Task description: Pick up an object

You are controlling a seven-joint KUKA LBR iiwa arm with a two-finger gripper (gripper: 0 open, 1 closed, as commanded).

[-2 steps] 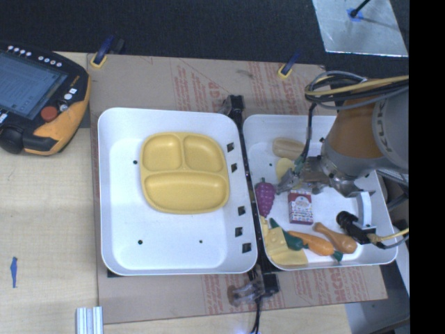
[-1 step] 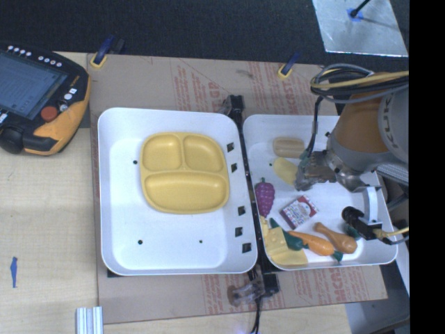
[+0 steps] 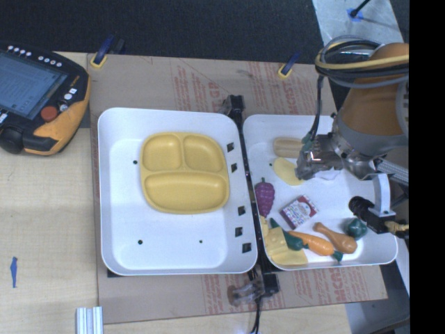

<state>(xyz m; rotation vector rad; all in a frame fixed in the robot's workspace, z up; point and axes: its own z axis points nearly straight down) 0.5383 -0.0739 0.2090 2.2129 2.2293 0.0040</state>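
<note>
Light wooden bench carries a brown cardboard sheet with red print; dark floor beyond its far edge. Two shallow white bins sit side by side on the sheet. Left bin holds a yellow three-compartment plastic plate. Right bin holds a purple toy grape bunch, a red-and-white packet, an orange toy carrot, a pale yellow disc and a tan roll. Grey-orange arm overhangs the right bin; gripper sits low just beside the disc, finger state cannot be told. Grey-orange teach pendant lies on the bench, left.
</note>
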